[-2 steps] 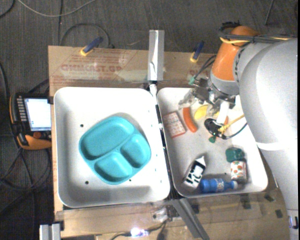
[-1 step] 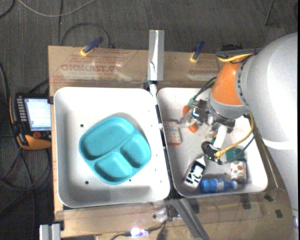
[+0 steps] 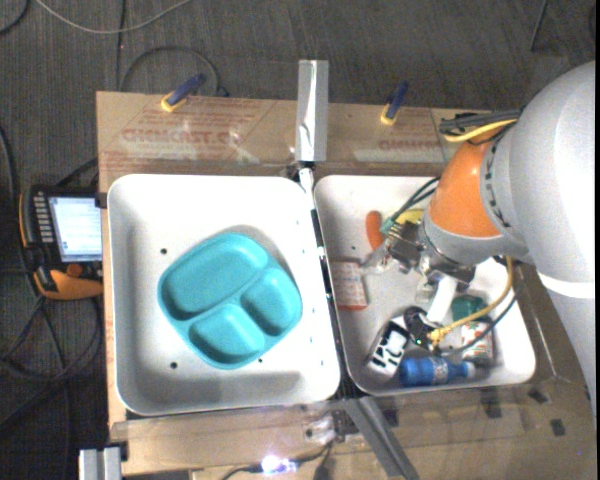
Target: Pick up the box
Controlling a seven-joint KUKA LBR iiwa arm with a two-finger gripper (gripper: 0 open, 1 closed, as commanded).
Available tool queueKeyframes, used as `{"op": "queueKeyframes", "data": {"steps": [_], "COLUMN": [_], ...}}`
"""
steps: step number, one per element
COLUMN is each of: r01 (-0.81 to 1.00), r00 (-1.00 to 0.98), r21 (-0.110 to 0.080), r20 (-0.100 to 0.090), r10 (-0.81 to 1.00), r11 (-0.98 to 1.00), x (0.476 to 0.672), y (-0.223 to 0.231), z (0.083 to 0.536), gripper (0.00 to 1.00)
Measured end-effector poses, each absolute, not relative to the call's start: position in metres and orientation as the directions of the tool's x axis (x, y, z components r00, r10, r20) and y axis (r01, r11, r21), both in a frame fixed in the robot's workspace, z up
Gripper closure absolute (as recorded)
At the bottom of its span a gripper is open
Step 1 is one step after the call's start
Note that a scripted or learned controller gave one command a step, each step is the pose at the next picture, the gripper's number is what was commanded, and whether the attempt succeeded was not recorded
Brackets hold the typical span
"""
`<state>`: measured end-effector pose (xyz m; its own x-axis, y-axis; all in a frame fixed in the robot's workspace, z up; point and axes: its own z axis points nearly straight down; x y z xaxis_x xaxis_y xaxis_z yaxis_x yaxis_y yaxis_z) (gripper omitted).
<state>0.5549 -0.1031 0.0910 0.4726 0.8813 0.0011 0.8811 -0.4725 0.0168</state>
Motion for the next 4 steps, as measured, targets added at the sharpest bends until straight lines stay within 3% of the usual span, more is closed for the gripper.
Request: {"op": "queueKeyframes", "data": {"steps": [1, 2, 3, 4], "r01": [0.815, 0.816, 0.580, 0.579], "r00": [0.580, 0.579, 0.815, 0.815], "r21": [-0.002, -0.005, -0.003, -0.002], "r20": [-0.004, -0.007, -0.006, -0.007], "r10": [0.815, 0.816, 0.580, 0.579], "r11": [-0.580, -0.579, -0.815, -0.815], "x": [0.549, 0.549, 0.564, 0.564], "y": [-0.093, -0.092, -0.019, -0.019], "z": [0.183, 0.191, 0.182, 0.182], "gripper": [0.00, 1.00, 1.00, 0.00]}}
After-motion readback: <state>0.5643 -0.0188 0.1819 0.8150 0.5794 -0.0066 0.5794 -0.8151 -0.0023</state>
